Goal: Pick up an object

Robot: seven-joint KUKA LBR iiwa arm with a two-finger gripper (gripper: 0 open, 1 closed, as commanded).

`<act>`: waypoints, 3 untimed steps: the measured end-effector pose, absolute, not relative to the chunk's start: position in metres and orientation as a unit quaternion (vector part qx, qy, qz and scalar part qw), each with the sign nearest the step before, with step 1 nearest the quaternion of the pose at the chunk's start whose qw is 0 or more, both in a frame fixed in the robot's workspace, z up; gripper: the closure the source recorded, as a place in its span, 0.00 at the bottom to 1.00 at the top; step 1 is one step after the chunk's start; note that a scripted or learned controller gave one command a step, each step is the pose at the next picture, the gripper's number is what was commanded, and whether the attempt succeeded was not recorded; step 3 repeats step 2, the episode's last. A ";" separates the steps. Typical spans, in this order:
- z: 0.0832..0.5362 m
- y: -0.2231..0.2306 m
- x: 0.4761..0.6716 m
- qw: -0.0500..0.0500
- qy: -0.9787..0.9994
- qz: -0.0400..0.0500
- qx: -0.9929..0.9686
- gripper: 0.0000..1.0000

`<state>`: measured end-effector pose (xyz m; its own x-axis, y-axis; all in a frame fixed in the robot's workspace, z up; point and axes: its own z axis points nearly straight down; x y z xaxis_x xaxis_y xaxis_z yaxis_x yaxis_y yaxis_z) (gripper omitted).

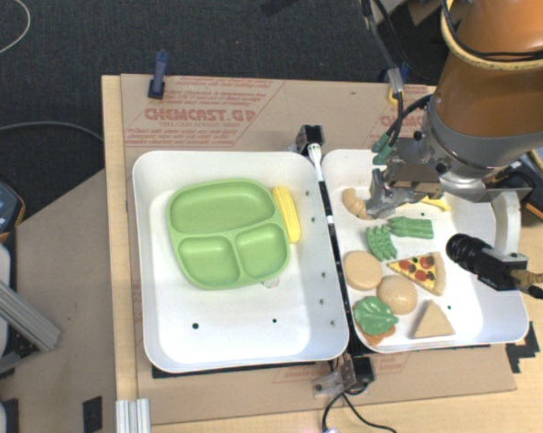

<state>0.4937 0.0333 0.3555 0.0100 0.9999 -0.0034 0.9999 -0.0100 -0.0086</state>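
Nearest us in the right bin (501, 327) lie a tan wedge (431, 320) and a leafy piece (375, 315), with two buns (380, 280) just behind. Farther in, a pizza slice (419, 270) sits beside a green sprig (381, 241). Beyond that sprig our claw (380, 203) hangs low over a pale piece (354, 202) at the bin's far left; we cannot tell how it is set, and nothing shows held. We judge this the reach-down step: next we need to settle on that piece, grip, lift. The left bin (154, 269) holds a green tray (227, 234).
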 end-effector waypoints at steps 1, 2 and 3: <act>0.498 0.099 0.479 -0.004 -0.710 -0.009 -0.704 1.00; 0.400 0.014 0.478 0.003 -0.704 0.004 -0.710 1.00; 0.400 0.014 0.478 0.003 -0.704 0.004 -0.710 1.00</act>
